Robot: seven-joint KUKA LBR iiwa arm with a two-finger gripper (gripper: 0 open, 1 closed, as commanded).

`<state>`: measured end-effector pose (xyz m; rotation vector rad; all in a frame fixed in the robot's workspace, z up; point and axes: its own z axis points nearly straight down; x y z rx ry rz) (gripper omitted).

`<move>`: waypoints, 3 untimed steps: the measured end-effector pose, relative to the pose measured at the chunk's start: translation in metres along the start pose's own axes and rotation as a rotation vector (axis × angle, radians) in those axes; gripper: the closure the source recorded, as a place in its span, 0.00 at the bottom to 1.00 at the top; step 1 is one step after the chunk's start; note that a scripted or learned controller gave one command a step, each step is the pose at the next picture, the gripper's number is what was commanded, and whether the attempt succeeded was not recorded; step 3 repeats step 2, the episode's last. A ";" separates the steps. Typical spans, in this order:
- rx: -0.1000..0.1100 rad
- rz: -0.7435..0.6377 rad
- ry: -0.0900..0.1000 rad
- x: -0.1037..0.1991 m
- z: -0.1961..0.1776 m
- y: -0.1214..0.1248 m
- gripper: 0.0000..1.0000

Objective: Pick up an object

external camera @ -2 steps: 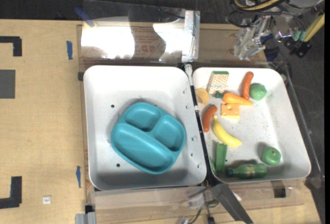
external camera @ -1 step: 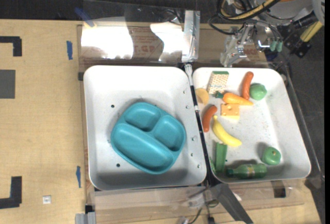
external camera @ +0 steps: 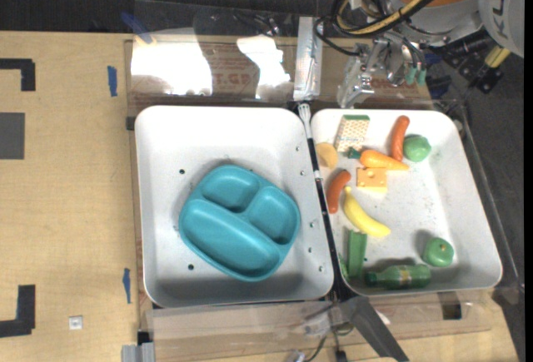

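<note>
Your pincer (external camera: 373,79) hangs in the upper right of the frame, just above the top rim of the right bin (external camera: 475,210), with nothing between its fingers; they look slightly spread, though the cables around them blur the view. Every candidate for the pick lies below it in the picture, toward the bottom of the frame.

The closest thing is the waffle-patterned block (external camera: 352,132), almost straight down from the pincer, just inside the bin's top edge. To its right stands an orange carrot (external camera: 399,136) whose long axis runs up and down the frame, touching or nearly touching the green round fruit (external camera: 416,148). A second orange piece (external camera: 383,159) lies across, left to right, just below them, above a small orange square (external camera: 371,177).

Further down, the yellow banana (external camera: 365,217) slants from upper left to lower right, with a red-orange pepper (external camera: 336,189) just beside it by the divider. The green bottle (external camera: 396,275) lies flat along the bottom edge, long axis left to right, well apart from the pincer, and a second green ball (external camera: 438,251) sits just above its right end.

The left bin (external camera: 166,144) holds a teal divided tray (external camera: 240,221), farthest away from the pincer.

You'd likely have the shortest travel to the waffle-patterned block; for the carrot, you would close across its narrow width, left to right
</note>
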<state>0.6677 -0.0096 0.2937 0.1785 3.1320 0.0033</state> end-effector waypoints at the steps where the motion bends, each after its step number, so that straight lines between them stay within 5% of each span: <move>1: 0.000 0.126 -0.001 0.049 0.011 0.030 1.00; 2: 0.001 0.295 -0.007 0.005 -0.037 -0.035 1.00; 3: 0.001 0.295 -0.007 0.005 -0.037 -0.035 1.00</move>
